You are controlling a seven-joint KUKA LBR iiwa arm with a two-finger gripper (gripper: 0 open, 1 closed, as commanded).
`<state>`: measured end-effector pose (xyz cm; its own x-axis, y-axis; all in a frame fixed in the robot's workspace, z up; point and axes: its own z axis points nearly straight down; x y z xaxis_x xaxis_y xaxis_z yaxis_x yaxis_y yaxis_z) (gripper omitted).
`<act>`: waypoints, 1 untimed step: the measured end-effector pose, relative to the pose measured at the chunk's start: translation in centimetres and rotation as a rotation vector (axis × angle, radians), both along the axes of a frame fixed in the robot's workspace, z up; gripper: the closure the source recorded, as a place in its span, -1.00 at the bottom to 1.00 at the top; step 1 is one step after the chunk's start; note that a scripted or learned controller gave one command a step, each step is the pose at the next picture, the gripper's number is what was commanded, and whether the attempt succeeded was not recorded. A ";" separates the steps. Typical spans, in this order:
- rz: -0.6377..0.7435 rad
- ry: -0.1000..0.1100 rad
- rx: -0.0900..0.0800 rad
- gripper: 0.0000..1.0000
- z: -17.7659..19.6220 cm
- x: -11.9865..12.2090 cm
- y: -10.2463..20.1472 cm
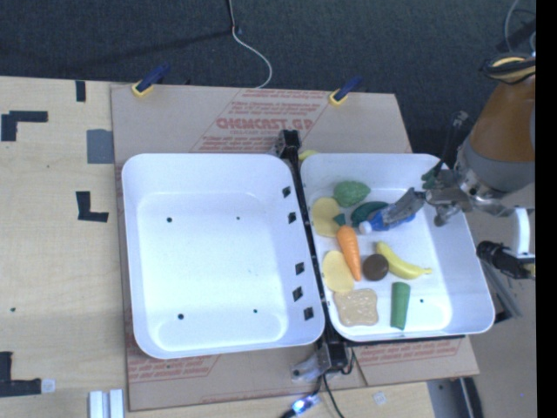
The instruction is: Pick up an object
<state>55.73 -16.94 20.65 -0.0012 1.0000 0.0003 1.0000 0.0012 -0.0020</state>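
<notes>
A robotics lab: 2 white bins (209,168) on a cardboard-covered bench (261,116), tape markers, cables.

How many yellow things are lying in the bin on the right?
3. A pale yellow piece lies by the divider near the top, another yellow piece sits left of the carrot, and a banana lies mid-bin. More could be hidden under the pile.

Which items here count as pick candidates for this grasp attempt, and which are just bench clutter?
Job: pincer; right bin holding carrot, banana, green cylinder, bread slice, brown ball, green leafy piece.

Lying about: left bin, cardboard sheet, two clamps, cable.
</notes>
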 end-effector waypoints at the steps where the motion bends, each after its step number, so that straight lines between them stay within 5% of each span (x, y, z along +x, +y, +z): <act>1: 0.003 0.002 -0.001 -1.00 -13.0 5.5 0.5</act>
